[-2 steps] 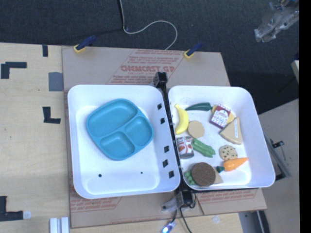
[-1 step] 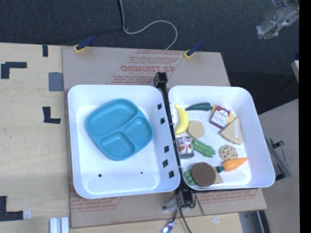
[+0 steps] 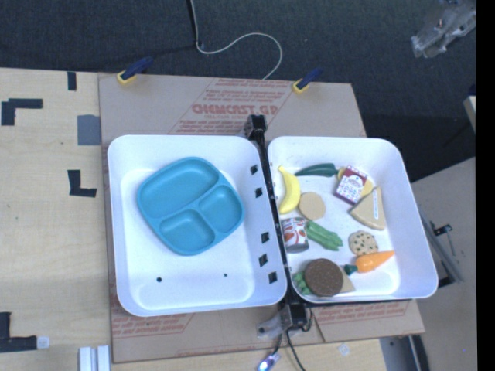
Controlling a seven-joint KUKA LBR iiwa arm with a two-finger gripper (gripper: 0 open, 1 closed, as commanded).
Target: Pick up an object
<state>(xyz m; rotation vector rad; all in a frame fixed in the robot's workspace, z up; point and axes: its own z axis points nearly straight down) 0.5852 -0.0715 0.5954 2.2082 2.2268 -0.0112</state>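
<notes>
Left bin (image 3: pixel 124 207): one blue three-compartment tray (image 3: pixel 189 205), smooth moulded plastic, lying flat.

Right bin (image 3: pixel 406 207): small toy foods packed close. Curved yellow banana (image 3: pixel 288 189) by the divider, red-labelled can (image 3: pixel 295 234), green pea pod (image 3: pixel 323 235), round brown patty (image 3: pixel 323 277), orange carrot (image 3: pixel 375 260), pale wedge (image 3: pixel 371 209).

Claw (image 3: pixel 441 29): blurred at upper right, well apart from both bins; whether it is open or closed cannot be told.

Risk: glossy, rounded pieces may slip, and crowding could cause a double catch or a miss.
</notes>
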